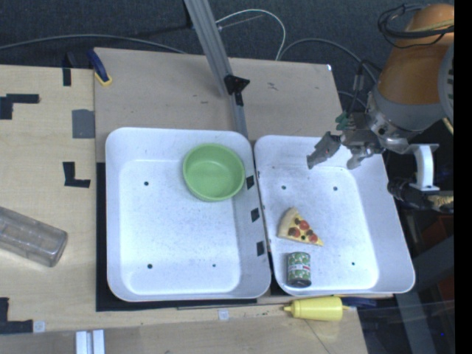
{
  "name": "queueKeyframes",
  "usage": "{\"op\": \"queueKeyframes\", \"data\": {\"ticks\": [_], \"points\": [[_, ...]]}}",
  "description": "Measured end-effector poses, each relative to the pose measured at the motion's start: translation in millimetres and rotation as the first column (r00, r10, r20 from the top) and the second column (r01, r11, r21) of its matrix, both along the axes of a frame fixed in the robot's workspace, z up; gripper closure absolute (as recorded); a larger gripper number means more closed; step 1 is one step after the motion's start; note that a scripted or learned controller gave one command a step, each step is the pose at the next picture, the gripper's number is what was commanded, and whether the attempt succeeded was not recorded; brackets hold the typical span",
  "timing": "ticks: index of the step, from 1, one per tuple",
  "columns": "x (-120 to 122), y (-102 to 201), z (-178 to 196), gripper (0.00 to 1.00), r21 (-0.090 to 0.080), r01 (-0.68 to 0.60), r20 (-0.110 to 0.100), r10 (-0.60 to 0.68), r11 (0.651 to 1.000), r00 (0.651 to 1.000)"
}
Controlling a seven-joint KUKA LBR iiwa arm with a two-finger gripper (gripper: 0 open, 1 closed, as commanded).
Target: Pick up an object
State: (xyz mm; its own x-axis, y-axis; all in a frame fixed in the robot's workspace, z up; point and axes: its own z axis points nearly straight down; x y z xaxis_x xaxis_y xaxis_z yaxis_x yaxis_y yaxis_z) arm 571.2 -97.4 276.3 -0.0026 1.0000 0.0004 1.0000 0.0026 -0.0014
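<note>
The gripper [338,154] hangs over the upper part of the right white bin [383,220], its two dark fingers spread apart with nothing between them. The nearest candidate, a toy pizza slice with red dots [299,228], lies below and slightly left of it in the frame, long axis running from upper left to lower right. A small green-labelled can [298,268] stands just below the slice. The bin floor around both is flat, with room to descend.

a pale wooden bench [169,102] sits on dark blue-grey carpet [310,6]. a grey metal post [210,39] slants up at the far side, and thin cables [254,17] loop across the carpet.
</note>
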Motion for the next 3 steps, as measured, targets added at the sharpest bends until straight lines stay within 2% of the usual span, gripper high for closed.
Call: {"op": "queueKeyframes", "data": {"ticks": [1, 2, 3], "points": [[0, 0, 0, 0.0, 0.0, 0.0, 0.0, 0.0, 1.0, 1.0], [-2, -3, -64, 0.0, -0.001, 0.002, -0.007, -0.002, 1.0, 1.0], [-3, -1, -108, 0.0, -0.001, 0.001, -0.005, -0.001, 1.0, 1.0]]}}
